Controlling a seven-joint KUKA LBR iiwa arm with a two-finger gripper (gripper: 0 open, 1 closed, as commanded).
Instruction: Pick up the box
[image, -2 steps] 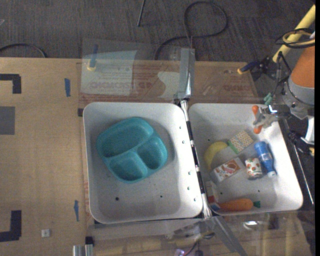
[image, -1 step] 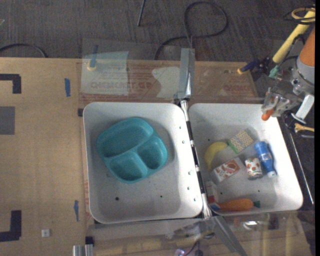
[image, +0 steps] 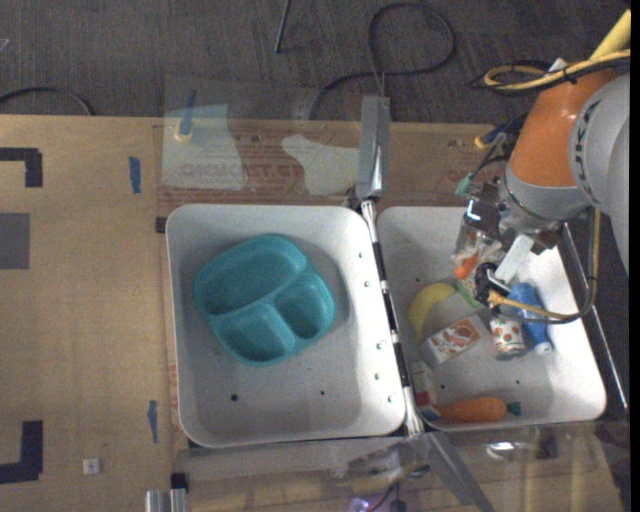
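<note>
On the wooden bench (image: 80, 300), the right bin (image: 562, 382) holds a small box (image: 455, 340) beside what may be a banana (image: 432, 303). The gripper (image: 478, 258) hangs near; I cannot tell its state.

Views: 1, fixed above the bench (image: 80, 300).
Facing: down at a slant; the bench's far edge lies near the top, with dark floor (image: 150, 40) beyond it.
Range: mid-distance, wide enough for the left bin (image: 260, 400) and right bin (image: 560, 385) whole, 2 side by side.
Framing: bench runs off the left and bottom edges.
Arm (image: 570, 130): enters from the upper right.
</note>
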